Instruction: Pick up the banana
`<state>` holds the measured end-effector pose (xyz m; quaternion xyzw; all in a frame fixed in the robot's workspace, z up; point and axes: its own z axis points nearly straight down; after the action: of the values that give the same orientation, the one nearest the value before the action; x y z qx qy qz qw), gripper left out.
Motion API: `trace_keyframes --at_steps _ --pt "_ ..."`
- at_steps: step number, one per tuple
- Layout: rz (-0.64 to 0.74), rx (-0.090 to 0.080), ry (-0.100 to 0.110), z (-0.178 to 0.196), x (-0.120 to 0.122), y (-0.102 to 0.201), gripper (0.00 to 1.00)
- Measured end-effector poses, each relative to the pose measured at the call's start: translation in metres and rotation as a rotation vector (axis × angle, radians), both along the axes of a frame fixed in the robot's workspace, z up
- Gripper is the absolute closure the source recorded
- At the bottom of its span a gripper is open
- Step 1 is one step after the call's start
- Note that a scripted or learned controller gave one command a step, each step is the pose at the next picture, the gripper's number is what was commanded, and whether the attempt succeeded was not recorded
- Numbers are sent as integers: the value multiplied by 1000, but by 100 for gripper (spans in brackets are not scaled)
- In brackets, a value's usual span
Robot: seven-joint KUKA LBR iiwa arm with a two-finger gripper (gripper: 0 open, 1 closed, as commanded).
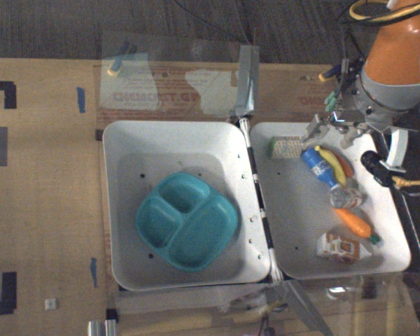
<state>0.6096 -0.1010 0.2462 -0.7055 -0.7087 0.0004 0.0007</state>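
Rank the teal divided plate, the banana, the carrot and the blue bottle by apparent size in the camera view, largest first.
1. Teal divided plate, clearly largest.
2. Banana, blue bottle and carrot look too alike to rank.

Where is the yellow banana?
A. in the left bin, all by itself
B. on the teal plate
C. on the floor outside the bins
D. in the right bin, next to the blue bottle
D: the banana lies in the right bin, right beside the blue bottle, below the gripper.
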Motion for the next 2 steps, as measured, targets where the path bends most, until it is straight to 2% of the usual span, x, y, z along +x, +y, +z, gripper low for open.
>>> trace_keyframes --at_steps 1,2 --pt "-1 0 1 -108 33 -62 0" --pt "113 -6 -11 -140 60 -54 0"
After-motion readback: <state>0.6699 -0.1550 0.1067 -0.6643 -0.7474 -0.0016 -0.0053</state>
